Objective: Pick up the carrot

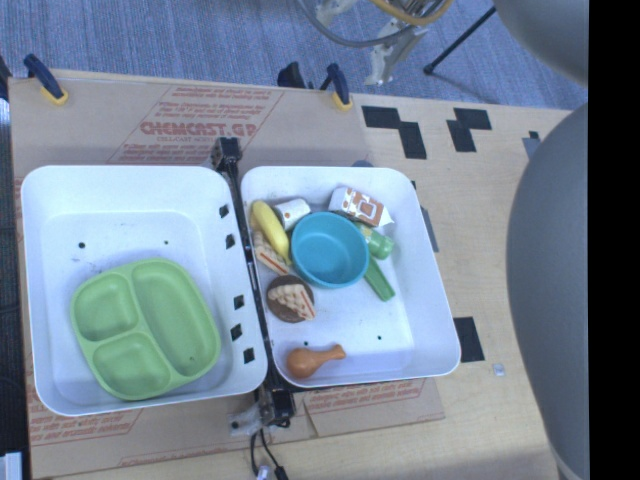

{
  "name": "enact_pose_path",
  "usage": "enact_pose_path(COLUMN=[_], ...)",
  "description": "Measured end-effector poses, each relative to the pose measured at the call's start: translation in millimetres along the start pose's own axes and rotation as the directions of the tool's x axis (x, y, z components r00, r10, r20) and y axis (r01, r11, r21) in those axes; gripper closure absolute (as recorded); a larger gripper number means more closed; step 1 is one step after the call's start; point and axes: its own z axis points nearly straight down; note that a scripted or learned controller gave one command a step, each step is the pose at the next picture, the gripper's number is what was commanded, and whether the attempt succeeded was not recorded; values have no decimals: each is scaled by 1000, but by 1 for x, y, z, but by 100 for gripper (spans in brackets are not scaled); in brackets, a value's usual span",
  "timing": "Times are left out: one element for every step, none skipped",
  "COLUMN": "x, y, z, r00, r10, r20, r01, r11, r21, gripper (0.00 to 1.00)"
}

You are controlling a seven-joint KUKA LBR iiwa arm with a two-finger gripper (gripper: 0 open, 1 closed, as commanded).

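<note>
Two bins sit side by side, likely one to pick from and one to fill: the left bin point(40, 268) holds a green plate point(145, 328), the right bin point(425, 298) a blue bowl point(328, 249), a banana point(268, 226) and, just beside the banana, an orange piece point(270, 260) that is probably the carrot. The grey arm point(560, 298) looms at the right, and its pincer's state cannot be told.

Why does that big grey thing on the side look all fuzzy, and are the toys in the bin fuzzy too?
In the camera view, the big grey arm sits close to the lens, so it blurs into a smooth shape; the blue bowl and the drumstick in the right bin look fairly sharp; the light is soft and even, shadows faint, with no strong glare on the green plate.
</note>
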Motion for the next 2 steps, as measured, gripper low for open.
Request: enact_pose_path(x=[-1, 6], y=[2, -143], z=[-12, 91], r00=[1000, 996], r10=[-4, -94], r20=[4, 6], r01=[4, 94], r11=[1000, 996], r21=[-7, 2], gripper=[100, 100])
